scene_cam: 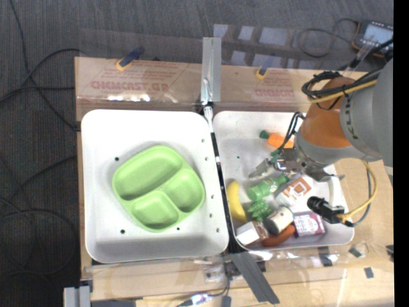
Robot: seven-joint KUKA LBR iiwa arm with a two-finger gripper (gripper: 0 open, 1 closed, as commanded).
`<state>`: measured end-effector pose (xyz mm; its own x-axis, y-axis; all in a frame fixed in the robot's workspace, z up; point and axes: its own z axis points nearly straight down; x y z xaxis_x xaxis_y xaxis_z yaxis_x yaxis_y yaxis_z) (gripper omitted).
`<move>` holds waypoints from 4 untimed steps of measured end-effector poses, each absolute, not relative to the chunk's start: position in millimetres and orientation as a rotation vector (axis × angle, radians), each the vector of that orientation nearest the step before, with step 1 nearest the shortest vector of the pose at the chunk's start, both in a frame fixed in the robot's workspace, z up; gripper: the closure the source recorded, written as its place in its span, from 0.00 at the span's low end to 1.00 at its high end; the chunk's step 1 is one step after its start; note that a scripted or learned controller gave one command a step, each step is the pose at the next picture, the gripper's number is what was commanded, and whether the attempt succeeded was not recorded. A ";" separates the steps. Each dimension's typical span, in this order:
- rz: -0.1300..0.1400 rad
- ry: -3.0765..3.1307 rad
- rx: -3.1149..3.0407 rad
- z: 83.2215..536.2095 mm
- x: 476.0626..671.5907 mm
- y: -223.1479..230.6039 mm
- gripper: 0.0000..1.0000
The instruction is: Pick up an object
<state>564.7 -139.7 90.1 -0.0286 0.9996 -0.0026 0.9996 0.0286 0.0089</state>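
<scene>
My gripper (276,165) hangs low over the middle of the right bin (238,144), under the orange band of the arm (324,125). Directly below it lies a green bottle (264,190), with a white and orange carton (298,188) to its right. A yellow banana (234,200) lies by the bin's left wall. A small orange carrot with a green top (271,137) sits toward the back. Along the front edge are a brown bottle (251,233), a red sausage (279,237), a small round can (281,219) and a maroon packet (308,224).
The left bin (102,133) holds a green divided plate (158,187). A metal rail (209,75) runs between the bins at the back. Things in the right bin crowd its front half, and its back left part shows bare white floor.
</scene>
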 end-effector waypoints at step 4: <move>-0.004 2.186 2.258 227.9 508.7 -133.0 1.00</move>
